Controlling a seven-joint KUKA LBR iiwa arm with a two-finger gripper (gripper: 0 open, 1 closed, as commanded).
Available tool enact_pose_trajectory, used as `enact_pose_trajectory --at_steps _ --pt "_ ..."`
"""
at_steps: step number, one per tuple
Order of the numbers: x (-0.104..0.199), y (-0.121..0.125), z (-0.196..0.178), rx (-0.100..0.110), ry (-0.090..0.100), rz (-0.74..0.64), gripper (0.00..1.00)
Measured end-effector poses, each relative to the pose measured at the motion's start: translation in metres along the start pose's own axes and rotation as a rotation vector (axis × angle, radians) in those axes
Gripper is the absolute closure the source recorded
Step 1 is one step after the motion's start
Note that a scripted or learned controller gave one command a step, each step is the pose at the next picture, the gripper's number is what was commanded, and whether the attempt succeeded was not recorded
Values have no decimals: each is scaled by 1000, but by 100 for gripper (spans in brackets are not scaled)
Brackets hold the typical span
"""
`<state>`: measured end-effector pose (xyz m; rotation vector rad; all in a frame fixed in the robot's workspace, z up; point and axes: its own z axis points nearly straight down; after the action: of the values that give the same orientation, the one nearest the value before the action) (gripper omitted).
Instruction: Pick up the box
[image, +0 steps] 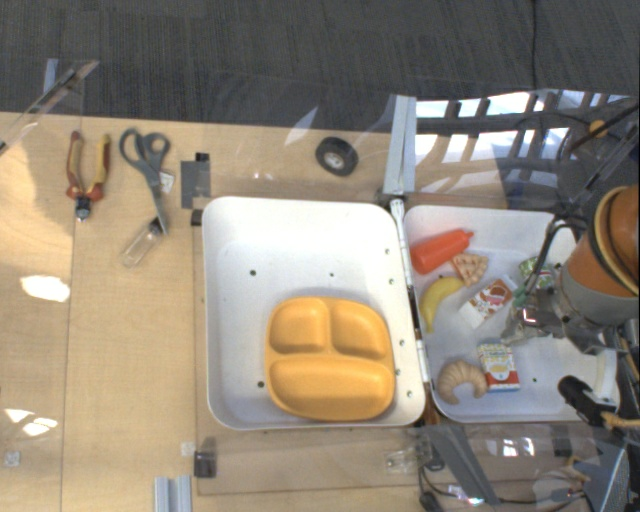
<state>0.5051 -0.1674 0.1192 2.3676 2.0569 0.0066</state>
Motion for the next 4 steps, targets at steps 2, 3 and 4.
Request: enact_pose_trajectory --at_steps 2,3,4 --pt "31 -4 7 -46 -7 201 100" --pt "31 -4 7 -45 -7 201 0" --pt "52 -21 29 -12 -3 138 0"
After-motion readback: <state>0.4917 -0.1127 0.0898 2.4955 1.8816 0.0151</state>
